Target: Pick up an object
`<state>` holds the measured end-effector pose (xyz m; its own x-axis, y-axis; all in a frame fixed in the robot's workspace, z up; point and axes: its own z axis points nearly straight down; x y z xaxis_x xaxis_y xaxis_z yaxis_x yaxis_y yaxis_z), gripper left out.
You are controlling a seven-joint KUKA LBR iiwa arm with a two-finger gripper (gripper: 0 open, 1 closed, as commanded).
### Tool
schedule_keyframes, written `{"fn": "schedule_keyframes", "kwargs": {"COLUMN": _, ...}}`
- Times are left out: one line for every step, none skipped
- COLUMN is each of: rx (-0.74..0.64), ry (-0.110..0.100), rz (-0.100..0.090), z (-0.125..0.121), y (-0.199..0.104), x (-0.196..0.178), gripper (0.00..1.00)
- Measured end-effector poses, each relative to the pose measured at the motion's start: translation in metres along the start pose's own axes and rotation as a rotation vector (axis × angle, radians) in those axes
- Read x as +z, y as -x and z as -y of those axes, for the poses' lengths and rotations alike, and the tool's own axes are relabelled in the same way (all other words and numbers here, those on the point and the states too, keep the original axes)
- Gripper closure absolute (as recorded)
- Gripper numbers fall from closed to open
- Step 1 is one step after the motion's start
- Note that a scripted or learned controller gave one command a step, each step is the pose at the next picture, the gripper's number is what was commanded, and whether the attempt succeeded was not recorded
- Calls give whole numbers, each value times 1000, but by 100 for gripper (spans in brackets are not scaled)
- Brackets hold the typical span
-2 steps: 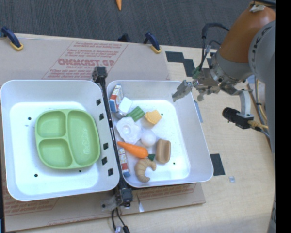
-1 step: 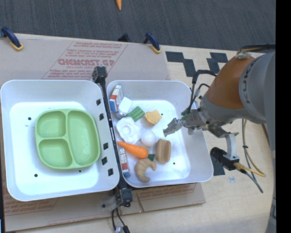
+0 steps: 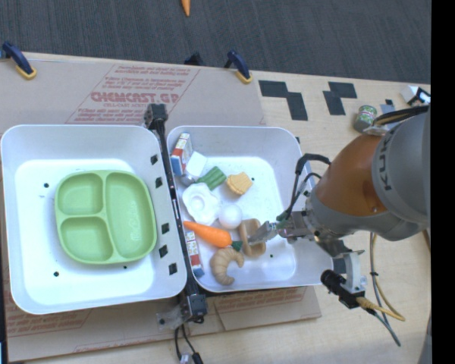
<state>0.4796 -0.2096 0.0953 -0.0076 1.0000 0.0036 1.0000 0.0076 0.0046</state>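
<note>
Target thing: a small brown toy piece (image 3: 250,229) lies in the right bin, just right of the carrot and above the croissant; it is too small to name with any certainty.
Gripper (image 3: 256,234): low inside the right bin, its fingers pointing toward the view's left and reaching the brown piece. The piece sits at the fingertips, but whether it is between them or merely touched cannot be told.
Jaws: the gap between them is not readable at this size (the tips blend with the brown piece).
Arm (image 3: 364,184): grey with an orange band, entering from the right and hanging over the right bin's right wall.
Carrot (image 3: 208,234): orange, lying slantwise near the bin's left wall, its tip just beside the brown piece.
Croissant (image 3: 227,263): tan, curved, near the bin's front edge, below the carrot.
White egg (image 3: 230,217): round, just above the carrot, close to the brown piece.
Fried egg (image 3: 199,202): white and flat, left of the round egg.
Green piece (image 3: 213,177): near the bin's back, beside a yellow-orange piece (image 3: 239,183).
Carton (image 3: 182,153): small, red and white, in the back left corner.
Right bin (image 3: 284,267): white and shallow, holding all the toy food.
Left bin (image 3: 23,279): white, touching the right bin, holding a green divided plate (image 3: 105,217) with three compartments.
</note>
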Motion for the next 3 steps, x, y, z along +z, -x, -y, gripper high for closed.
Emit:
{"fn": "schedule_keyframes", "kwargs": {"rx": -8, "ry": 5, "rz": 0, "z": -3, "y": 0, "x": -13, "gripper": 100}}
{"fn": "schedule_keyframes", "kwargs": {"rx": 1, "ry": -4, "rz": 3, "z": -3, "y": -57, "x": -119, "gripper": 100}}
{"fn": "schedule_keyframes", "kwargs": {"rx": -4, "ry": -3, "rz": 4, "z": -4, "y": -57, "x": -129, "gripper": 100}}
